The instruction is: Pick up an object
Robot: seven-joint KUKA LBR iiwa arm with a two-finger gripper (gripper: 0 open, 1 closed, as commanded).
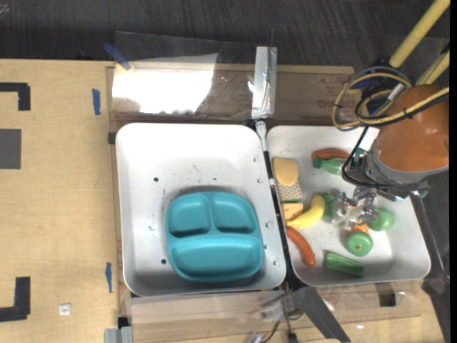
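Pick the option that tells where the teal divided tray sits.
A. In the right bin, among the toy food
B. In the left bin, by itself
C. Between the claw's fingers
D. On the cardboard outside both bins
B: the teal divided tray lies flat on the floor of the left bin, while the toy food, such as the banana, lies in the right bin.

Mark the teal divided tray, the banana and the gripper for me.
teal divided tray (213, 263), camera view, on its large front compartment.
banana (308, 214), camera view, on the middle of its yellow curve.
gripper (359, 213), camera view, on the metal finger assembly low among the toys in the right bin.
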